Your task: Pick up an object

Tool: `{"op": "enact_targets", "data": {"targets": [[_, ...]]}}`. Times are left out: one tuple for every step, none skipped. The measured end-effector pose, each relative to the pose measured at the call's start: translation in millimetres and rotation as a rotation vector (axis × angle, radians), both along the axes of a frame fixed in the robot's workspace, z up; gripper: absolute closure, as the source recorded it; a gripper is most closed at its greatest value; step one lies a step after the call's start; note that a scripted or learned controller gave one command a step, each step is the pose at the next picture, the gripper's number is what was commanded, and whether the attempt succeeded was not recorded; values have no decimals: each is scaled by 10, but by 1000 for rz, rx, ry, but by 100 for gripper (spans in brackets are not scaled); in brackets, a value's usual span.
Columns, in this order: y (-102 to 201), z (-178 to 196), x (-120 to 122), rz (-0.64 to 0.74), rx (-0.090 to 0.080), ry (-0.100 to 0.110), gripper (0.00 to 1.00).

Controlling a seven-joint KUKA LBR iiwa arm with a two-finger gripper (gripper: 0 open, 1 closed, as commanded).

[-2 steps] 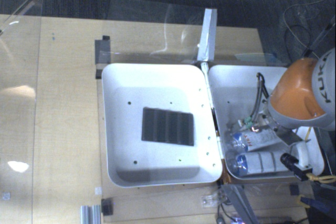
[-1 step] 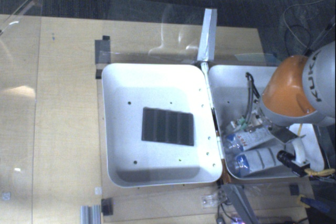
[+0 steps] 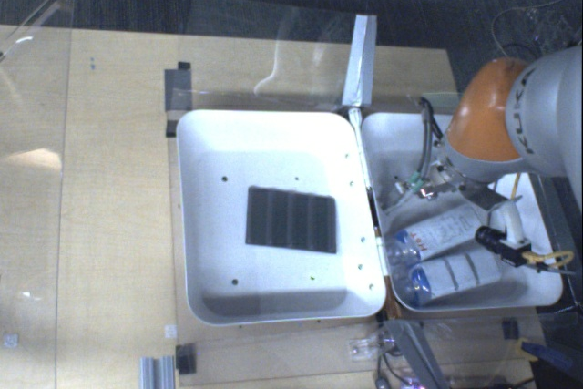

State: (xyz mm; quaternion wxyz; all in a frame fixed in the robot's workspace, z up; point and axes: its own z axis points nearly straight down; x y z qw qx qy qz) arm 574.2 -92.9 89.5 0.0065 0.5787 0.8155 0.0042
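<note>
At the near end of the right bin (image 3: 547, 291) lies a clear plastic water bottle (image 3: 460, 273) on its side, with its blue cap (image 3: 414, 285) pointing to the left bin; just behind it, and touching it, lies a second bottle (image 3: 442, 230), also on its side, with its own blue cap pointing the same way and a white label round its middle; both bottles are tilted a little, with their far ends higher up in the picture; in the left bin (image 3: 205, 287), a black ribbed mat (image 3: 291, 219) lies flat in the middle, well apart from the walls; a bit farther back in the right bin, the claw (image 3: 412, 187) is down low, just behind the second bottle and near the wall between the two bins; I cannot tell if the claw is spread or pressed together, and no bottle is seen in it; the grey arm (image 3: 551, 109) with its orange band (image 3: 483, 123) reaches over the far right part of that bin; both bins sit side by side on the pale wooden bench (image 3: 91, 196); at the far side, a grey metal post (image 3: 361, 59) stands where the two bins meet.
</note>
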Motion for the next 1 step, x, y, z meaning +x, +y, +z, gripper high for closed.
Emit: {"op": "enact_targets", "data": {"targets": [[-159,-8,516,289,-5,3,0]]}}
